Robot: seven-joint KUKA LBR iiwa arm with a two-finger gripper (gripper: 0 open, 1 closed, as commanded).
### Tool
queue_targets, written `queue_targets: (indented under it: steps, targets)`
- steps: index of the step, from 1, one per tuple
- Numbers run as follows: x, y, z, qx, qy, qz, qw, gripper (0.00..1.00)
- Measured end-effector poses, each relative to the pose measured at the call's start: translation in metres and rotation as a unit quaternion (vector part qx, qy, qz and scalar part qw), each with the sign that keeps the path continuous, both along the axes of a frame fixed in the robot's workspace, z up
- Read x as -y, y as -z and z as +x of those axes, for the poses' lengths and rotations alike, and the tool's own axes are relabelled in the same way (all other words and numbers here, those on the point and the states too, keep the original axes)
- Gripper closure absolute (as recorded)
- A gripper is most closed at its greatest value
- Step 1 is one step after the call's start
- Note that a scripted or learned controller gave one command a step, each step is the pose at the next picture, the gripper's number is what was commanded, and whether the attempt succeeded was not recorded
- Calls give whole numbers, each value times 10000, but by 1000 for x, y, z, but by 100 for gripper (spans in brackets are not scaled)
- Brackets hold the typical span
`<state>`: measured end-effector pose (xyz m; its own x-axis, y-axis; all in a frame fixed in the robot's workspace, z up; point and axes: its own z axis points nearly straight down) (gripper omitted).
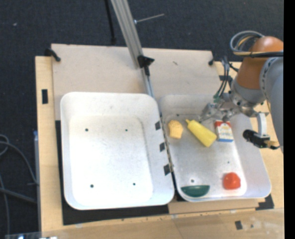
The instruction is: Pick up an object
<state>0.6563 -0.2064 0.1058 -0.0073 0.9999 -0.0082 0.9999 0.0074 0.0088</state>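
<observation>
The right bin (251, 158) holds several objects. A yellow bottle-shaped item (201, 132) lies slanted near its middle, with a small pale yellow piece (175, 129) to its left. A red and white carton (223, 132) lies just right of the bottle. A red ball (231, 180) and a dark green bowl-like piece (195, 189) sit near the front wall. My gripper (218, 113) hangs over the bin's back part, just above the carton's far end. Its fingers look spread open with nothing between them.
The left bin (112, 148) stands beside the right one. A slanted metal pole (130, 31) rises from the bench behind the bins. The grey arm with its orange band (259, 68) comes in from the right, with cables near the wrist.
</observation>
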Motion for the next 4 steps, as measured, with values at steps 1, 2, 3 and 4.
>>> queue_targets:
  steps: [1, 2, 3, 4]
  targets:
    - [1, -14, 2, 33, -16, -12, 10000, 100]
    - [4, -59, 4, -11, -6, 31, 10000, 100]
    - [5, -102, 6, -9, 4, 30, 10000, 100]
    - [-38, -117, -10, -34, 9, 43, 10000, 100]
